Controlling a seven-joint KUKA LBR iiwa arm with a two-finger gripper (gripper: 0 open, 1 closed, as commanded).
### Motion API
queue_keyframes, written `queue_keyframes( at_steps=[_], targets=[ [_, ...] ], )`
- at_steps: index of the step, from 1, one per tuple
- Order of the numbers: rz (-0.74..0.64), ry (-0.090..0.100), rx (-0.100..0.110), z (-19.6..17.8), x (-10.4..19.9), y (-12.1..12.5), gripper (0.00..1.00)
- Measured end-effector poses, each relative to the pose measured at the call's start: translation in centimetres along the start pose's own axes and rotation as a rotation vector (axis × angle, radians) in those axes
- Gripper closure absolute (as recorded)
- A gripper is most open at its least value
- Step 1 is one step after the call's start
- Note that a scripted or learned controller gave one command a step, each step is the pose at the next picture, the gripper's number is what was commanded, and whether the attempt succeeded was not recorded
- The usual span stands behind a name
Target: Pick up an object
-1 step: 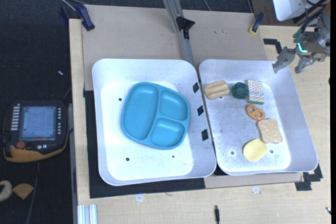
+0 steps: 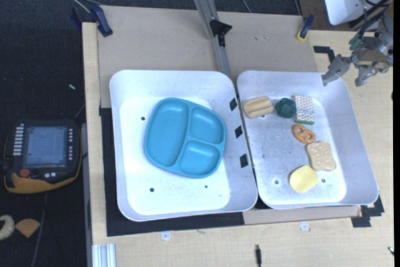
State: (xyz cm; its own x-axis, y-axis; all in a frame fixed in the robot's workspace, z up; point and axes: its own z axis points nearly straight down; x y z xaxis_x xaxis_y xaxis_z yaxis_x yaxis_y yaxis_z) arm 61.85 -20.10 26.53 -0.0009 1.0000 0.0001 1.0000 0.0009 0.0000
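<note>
I see two white bins side by side: the left bin (image 2: pixel 125 197) carries a blue divided plate (image 2: pixel 185 145). The right bin (image 2: pixel 356 153) holds a tan bun (image 2: pixel 257 106), a yellow lump (image 2: pixel 304 179), a cracker (image 2: pixel 321 156), a dark green piece (image 2: pixel 286 107), a patterned packet (image 2: pixel 304 109) whose print I can't read, and a small pretzel (image 2: pixel 304 133). My gripper (image 2: pixel 348 73) hovers over the bin's far right corner, its fingers spread and holding nothing.

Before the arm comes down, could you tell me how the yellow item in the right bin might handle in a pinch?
The yellow item looks rounded and smooth, so it may slip. Probably light. It lies apart from the cracker, leaving room around it.
</note>
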Motion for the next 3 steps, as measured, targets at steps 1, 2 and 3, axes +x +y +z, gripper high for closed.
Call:
queue_keyframes(
  at_steps=[1,2,3],
  targets=[
    [0.000,0.001,0.003,4.3,-0.1,0.5,0.00],
    [-0.001,0.000,0.002,9.5,0.5,1.4,0.00],
    [0.001,0.001,0.003,15.3,-0.3,1.5,0.00]
  ],
)
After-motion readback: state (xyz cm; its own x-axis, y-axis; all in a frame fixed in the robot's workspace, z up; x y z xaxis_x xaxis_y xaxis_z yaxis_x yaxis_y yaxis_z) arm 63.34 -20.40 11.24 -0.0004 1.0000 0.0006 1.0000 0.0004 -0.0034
